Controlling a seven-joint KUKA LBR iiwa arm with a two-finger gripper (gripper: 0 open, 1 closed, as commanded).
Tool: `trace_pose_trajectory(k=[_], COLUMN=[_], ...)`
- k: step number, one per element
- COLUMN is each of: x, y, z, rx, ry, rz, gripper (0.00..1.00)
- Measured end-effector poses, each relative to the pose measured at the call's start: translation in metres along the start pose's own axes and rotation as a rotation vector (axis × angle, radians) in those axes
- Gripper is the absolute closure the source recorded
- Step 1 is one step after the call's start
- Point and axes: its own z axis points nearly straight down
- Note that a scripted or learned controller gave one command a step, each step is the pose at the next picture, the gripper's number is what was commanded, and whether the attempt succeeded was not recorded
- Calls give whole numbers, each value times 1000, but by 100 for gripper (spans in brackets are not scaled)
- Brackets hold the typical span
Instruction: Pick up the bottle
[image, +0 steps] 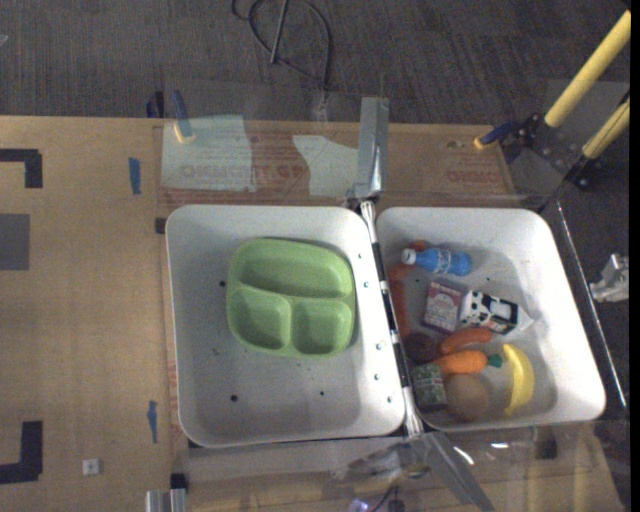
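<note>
A: Left to right, quick. Left bin (190, 330) holds a green divided plate (292, 297), nothing else to grab.

B: And the bottle?

A: Right bin (560, 260), upper-left part, close to the divider between the bins. Bottle (437, 261) lies on its side, long axis roughly left-right, white cap pointing left, blue body to the right.

B: Neighbours?

A: Something orange-red just beside the cap end. Below it, apart, a small red-and-white box (441, 305) and a black-and-white toy (490, 311). Further down: carrot (468, 361), banana (518, 377), a brown round thing (466, 397). The floor right of the bottle is bare.

B: Gripper?

A: Can't place it, so whether it's apart or together, can't tell. Arm comes from the right per the rig, so the bottle would lie toward its far side, against the divider.

B: Judgement for the move?

A: Fingers probably should straddle the bottle across its short width, near the body middle. Risk: it rolls, or the divider wall crowds a finger.
</note>
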Motion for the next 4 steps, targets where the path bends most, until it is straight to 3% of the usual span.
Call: trace_pose_trajectory(k=[1,2,3,4], x=[-4,2,-8,15], y=[-1,10,-1,-3], z=[-10,47,8,119], rx=[4,7,5,7], ry=[3,5,3,5], rz=[33,81,133,-1], gripper=[100,100,100,100])
